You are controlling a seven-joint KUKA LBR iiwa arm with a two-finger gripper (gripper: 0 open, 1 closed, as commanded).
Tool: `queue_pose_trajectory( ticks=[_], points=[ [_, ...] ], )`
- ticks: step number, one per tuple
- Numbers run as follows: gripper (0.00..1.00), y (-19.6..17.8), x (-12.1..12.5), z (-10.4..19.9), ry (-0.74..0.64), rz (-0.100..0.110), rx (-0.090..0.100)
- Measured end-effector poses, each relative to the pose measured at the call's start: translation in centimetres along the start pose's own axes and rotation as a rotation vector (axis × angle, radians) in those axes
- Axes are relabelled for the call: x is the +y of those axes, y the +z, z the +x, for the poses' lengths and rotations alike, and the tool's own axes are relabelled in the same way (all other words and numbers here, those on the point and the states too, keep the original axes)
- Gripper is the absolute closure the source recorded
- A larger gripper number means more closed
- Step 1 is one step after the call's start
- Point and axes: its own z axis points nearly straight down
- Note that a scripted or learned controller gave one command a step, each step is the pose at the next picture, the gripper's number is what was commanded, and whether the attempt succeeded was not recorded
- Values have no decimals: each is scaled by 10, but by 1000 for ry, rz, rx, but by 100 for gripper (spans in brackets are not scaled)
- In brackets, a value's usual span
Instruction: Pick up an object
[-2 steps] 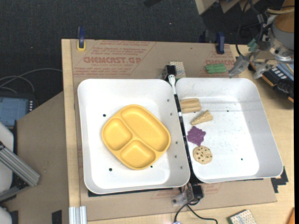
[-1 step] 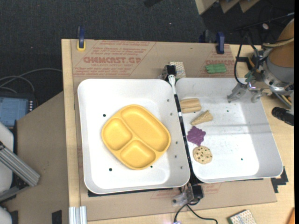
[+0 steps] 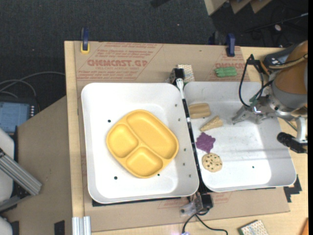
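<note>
On the desk we see two white bins. The left bin carries a yellow divided plate with three compartments, lying at a slant. Past the black divider strip, the right bin has four small toys along its left side: a tan bread-like piece farthest, a tan wedge just nearer, then a purple piece, and a chocolate-chip cookie nearest. All lie free. Farther right, the hand sits low over the far part of that bin, apart from the toys, its fingers spread and holding nothing. A green item lies on the desk beyond.
</note>
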Motion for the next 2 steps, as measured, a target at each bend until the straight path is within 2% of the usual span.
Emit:
queue_pose_trajectory(
  ticks=[1, 2],
  points=[
    [0, -1, 60, 62, -5, -6, -9],
    [0, 0, -17, 111, 3, 6, -6]
  ],
)
